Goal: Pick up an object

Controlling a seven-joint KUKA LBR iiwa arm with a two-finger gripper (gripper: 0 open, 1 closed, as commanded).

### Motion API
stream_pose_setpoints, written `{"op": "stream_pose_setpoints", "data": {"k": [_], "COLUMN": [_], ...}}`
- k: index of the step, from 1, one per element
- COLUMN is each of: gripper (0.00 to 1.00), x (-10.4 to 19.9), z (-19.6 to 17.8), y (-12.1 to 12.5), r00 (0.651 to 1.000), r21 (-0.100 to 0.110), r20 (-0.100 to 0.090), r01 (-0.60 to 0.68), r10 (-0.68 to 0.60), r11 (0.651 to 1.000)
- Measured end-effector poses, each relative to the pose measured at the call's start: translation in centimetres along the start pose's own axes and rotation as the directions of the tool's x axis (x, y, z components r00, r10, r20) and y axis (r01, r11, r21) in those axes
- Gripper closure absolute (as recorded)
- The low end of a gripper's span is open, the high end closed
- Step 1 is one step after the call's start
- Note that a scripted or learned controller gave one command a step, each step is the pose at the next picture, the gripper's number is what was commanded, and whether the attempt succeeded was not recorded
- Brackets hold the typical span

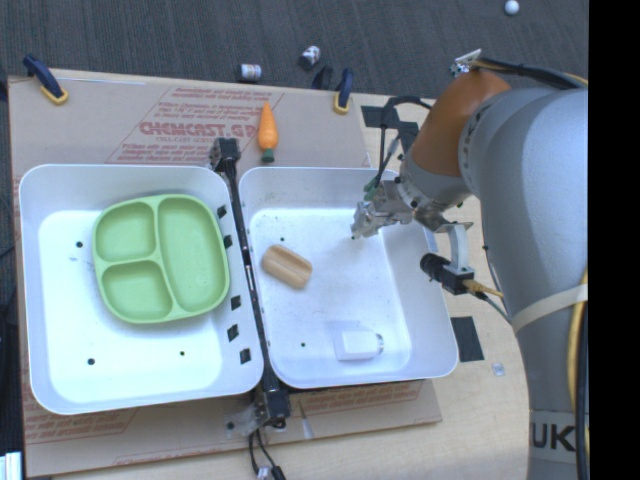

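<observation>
Cardboard-topped bench (120, 108), two bins. Left bin (40, 298): green tray (160, 258). Right bin (420, 338): bread roll (287, 266), white block (357, 344). Gripper (362, 226) over upper right bin; finger state unclear.

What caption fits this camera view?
Tool over right bin holding bread roll and white block; green plate left.

A dark grey ribbed carpet floor (150, 13) surrounds the bench, with a few small bits of debris scattered on it near the top. A flat brown cardboard sheet with red printed lettering (120, 118) covers the benchtop, held by blue clamps (45, 78) at its far edge.
</observation>
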State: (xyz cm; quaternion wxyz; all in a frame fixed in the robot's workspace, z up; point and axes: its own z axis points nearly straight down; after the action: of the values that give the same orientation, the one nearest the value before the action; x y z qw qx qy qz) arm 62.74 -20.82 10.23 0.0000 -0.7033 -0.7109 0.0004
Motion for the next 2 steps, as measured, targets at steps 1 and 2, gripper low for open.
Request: {"op": "stream_pose_setpoints", "data": {"k": [1, 2], "gripper": [1.00, 1.00], "x": [-0.2, 0.7], "z": [-7.4, -9.9], "y": [-5.4, -15.1], "r00": [1.000, 1.000], "r21": [0.000, 0.002], "r20": [-0.001, 0.000], "r01": [-0.006, -0.005], "r10": [0.006, 0.005], "r11": [1.000, 1.000]}}
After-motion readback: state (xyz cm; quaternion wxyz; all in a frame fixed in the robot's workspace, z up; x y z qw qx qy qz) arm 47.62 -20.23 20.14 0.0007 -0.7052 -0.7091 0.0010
